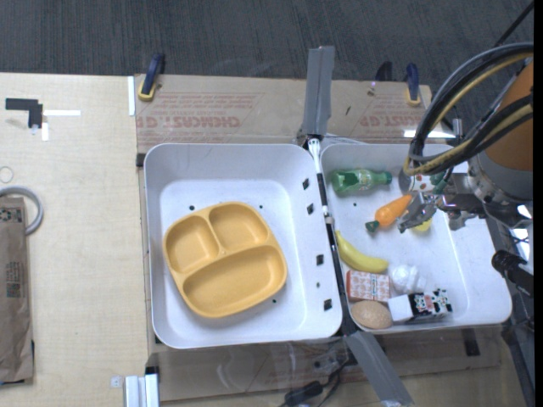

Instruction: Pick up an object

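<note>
The tool (417,219) is seen low over the right bin (475,312), its tip just beside the thick end of the carrot (392,211); a bit of yellow shows right under it, too hidden to be named. Whether the tool is parted or closed, and whether anything is caught in it, cannot be told from this slant.

The carrot lies near the middle of the right bin, tilted, with the green bottle (361,180) above it and the banana (361,258) below it, both apart from it. It is judged the likeliest target, being nearest and free on its long sides.

For a sound grasp, the tool should be centred over the carrot's thicker half and closed across its width, not along its length, since a tapered, round body is likely to squirt out. The descent should be carried close to the bin floor before closing, and the lift made straight up, so that the bottle is not nudged.

The yellow divided plate (225,259) in the left bin (170,176) is not concerned
</note>
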Controlling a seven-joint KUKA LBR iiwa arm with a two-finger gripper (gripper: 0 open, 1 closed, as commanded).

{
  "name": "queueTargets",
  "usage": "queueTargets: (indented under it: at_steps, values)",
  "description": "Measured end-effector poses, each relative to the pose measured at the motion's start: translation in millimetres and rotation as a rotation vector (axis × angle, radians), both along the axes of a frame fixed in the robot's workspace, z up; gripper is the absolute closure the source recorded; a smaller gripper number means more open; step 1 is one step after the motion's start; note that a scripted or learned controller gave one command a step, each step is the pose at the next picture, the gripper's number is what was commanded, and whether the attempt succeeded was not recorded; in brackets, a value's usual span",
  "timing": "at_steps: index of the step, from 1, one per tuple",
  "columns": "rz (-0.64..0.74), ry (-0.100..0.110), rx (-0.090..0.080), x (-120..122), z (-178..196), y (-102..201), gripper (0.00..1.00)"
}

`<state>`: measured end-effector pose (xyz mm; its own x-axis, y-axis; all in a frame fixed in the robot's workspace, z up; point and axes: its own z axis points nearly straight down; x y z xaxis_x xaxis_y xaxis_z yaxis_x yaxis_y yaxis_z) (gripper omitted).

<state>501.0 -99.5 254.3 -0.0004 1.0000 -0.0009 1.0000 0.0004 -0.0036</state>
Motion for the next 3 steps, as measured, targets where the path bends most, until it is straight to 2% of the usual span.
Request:
queueTargets:
  at_steps: [1, 2, 3]
  values:
    - [-0.134, 0.001, 0.000, 49.7, -130.2, -11.4, 0.00]
    - [-0.215, -0.008, -0.001, -12.0, -161.4, 4.4, 0.00]
    - [-0.613, -0.001, -0.003, 43.7, -95.1, -27.8, 0.00]
